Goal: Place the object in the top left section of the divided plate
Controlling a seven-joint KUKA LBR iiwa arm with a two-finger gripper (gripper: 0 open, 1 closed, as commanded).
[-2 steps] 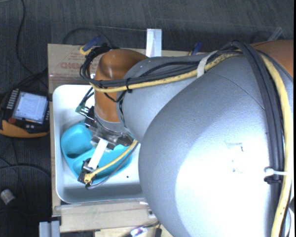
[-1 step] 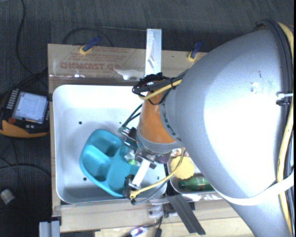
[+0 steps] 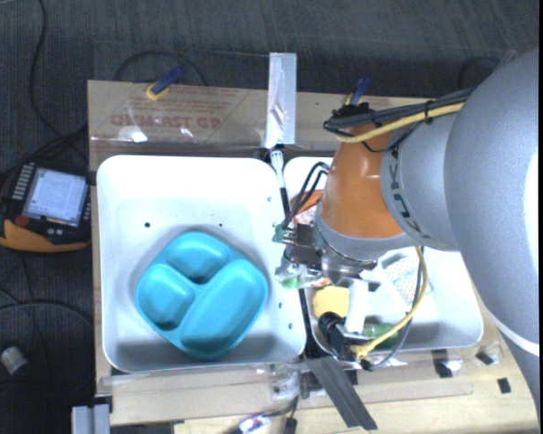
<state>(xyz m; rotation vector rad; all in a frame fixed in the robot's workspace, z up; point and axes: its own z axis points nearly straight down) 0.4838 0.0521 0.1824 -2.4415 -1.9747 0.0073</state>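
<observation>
A blue divided plate (image 3: 202,291) with three sections lies in the left white bin (image 3: 127,197), toward its front. My gripper (image 3: 320,286) hangs low over the left part of the right bin (image 3: 462,324), just beyond the wall between the bins. The arm's own body hides what is under it. A yellow object (image 3: 333,296) and a small green piece (image 3: 288,278) peek out beside the wrist. Whether either is held is hidden.
A white patterned item (image 3: 400,275) lies in the right bin beside the arm, and a red-orange thing (image 3: 300,206) shows near the bin's back left. The large grey arm covers most of the right bin. A handheld device (image 3: 50,202) sits on the floor at left.
</observation>
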